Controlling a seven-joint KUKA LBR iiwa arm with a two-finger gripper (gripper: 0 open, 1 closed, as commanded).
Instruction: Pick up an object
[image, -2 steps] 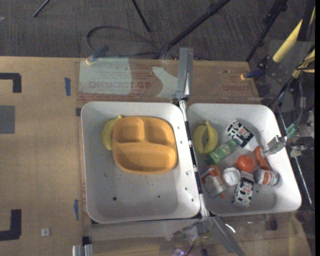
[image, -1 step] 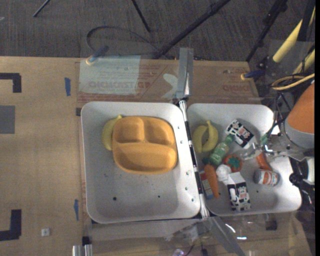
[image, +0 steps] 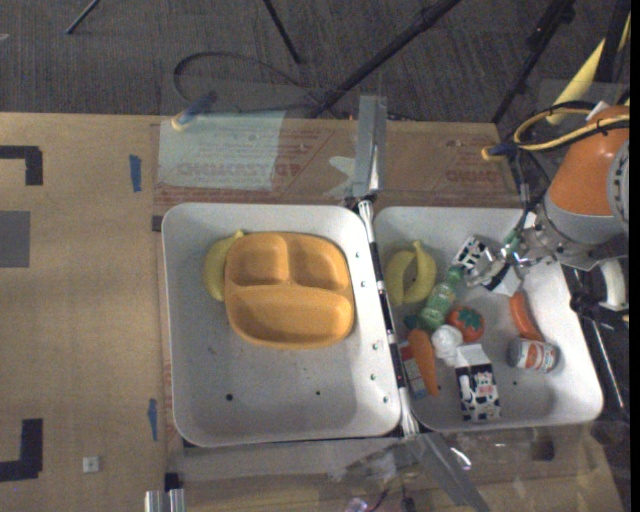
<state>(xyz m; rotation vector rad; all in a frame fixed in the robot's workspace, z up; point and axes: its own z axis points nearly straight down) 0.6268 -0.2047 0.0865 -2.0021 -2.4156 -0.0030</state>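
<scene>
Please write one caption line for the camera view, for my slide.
Grey-and-orange arm's gripper hovers over right white bin of toy food; orange divided plate lies in left bin.

A single fixed camera hangs above the brown cardboard-topped counter (image: 80, 330) and looks down on it at a slight slant, far enough off to take in both shallow white plastic bins side by side: the left bin (image: 190, 400) sits near the middle of the view, the right bin (image: 585, 385) toward its right edge. Along the top, the view reaches past the counter's far edge to dark grey carpeted floor (image: 130, 50) crossed by black tripod legs (image: 400, 40). The grey arm with the orange band (image: 590, 180) enters from the right.
</scene>
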